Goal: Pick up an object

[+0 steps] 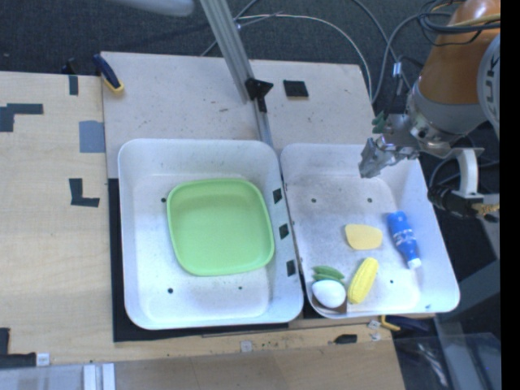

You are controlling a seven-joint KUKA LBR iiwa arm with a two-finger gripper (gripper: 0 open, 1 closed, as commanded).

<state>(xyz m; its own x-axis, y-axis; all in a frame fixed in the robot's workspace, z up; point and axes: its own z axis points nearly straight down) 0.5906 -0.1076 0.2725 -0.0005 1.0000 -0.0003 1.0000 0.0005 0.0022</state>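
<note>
While the hand (pixel 372 162) is hovering over the right bin (pixel 325 193), its grip impossible to tell, the blue bottle (pixel 403 236), yellow piece (pixel 363 236) and corn (pixel 362 279) are lying below it.

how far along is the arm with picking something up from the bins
Nothing looks done yet: the yellow corn, blue tube, yellow piece and white egg-like item all lie in the right bin. In hand: the end effector hangs over that bin's far end, apart from them. Left: descend, grasp, lift.
</note>
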